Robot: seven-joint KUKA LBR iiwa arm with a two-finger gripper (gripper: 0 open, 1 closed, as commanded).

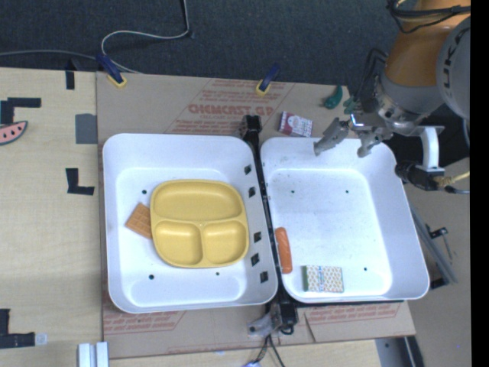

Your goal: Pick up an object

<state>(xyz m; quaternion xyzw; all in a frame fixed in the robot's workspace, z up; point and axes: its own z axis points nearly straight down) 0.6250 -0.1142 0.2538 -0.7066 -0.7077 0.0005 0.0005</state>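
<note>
Camera view — your gripper [345,145] sits over the right bin's [397,205] far rim, fingers spread wide, nothing between them.
Your things hug the near edge: orange carrot [283,250] by the left wall, patterned packet [324,279] beside it — the middle is bare. Yellow tray [200,222] lies in the left bin [122,205].
</note>
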